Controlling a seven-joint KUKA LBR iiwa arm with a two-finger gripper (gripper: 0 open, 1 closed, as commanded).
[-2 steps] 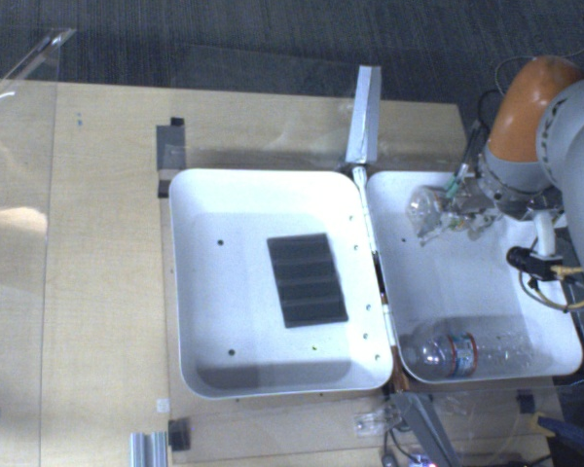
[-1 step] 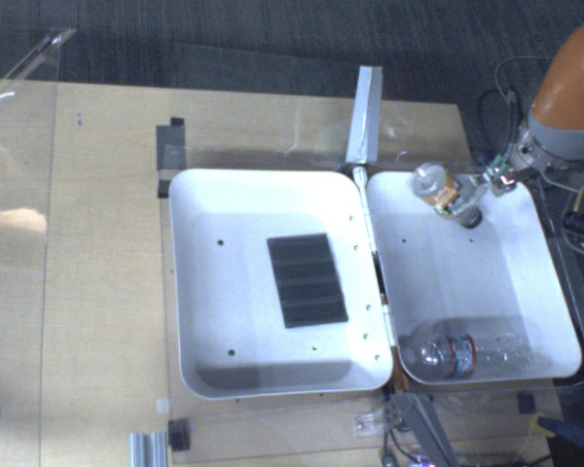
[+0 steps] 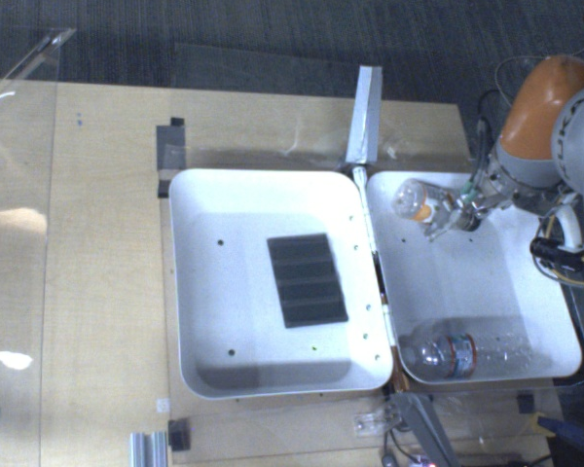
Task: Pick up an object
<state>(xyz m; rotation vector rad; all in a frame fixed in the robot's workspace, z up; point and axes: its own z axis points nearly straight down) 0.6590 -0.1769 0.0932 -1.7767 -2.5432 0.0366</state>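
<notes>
From the overhead camera view I have the gripper (image 3: 455, 209) low in the far part of the right bin (image 3: 545, 290), with the arm (image 3: 550, 129) coming in behind it from the right. Just off the fingertips, on the side away from the wrist, lies a small clear object with an orange part (image 3: 414, 202); it looks like a little bottle or bulb, though I can't make out which. It sits close to the tips, maybe touching them, but I can't see it between them, so I won't call it held. I cannot tell how the jaws stand either: they blur into a dark tangle against the white floor.

Well apart from the jaws, toward the near wall of the same bin, a clear plastic bottle with a dark label (image 3: 453, 353) lies on its side. Across the divider from the jaws, in the left bin (image 3: 204, 261), a black ribbed slab (image 3: 308, 279) lies flat.

My worry is the small clear piece. It looks round and slick, so if the fingers come down off-centre I'd expect it to squirt away toward the bin's far corner. It also lies near the wall, where a finger could catch the rim. Transparent plastic may also fool the aim.
</notes>
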